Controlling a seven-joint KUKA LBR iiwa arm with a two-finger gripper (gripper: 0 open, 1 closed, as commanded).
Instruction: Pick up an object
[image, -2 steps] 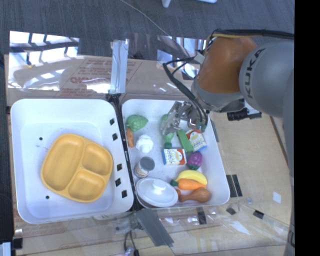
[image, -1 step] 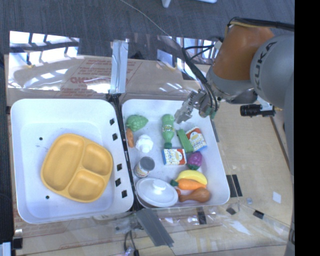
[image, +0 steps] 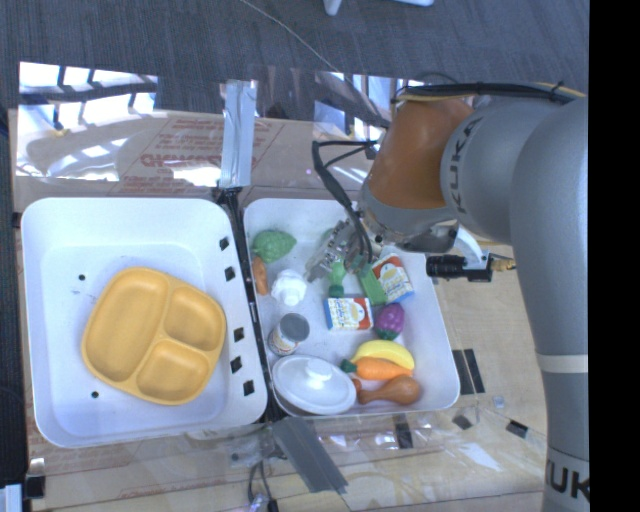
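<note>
My gripper (image: 333, 252) reaches down into the back of the right bin (image: 436, 330), under the grey arm with its orange band. Right below it lie a small green item (image: 337, 274) and a green bottle (image: 372, 288); I cannot tell whether it touches either. Around them are a green leafy toy (image: 272, 244), a white piece (image: 290, 289), a small carton (image: 348, 314), a red-and-white pack (image: 394, 276) and a purple piece (image: 390, 319).
Toward the front of the right bin sit a tin can (image: 292, 331), a white lidded bowl (image: 313, 384), a banana (image: 384, 353), a carrot (image: 376, 369) and a drumstick (image: 393, 391). The left bin (image: 60, 240) holds a yellow divided plate (image: 152, 333).
</note>
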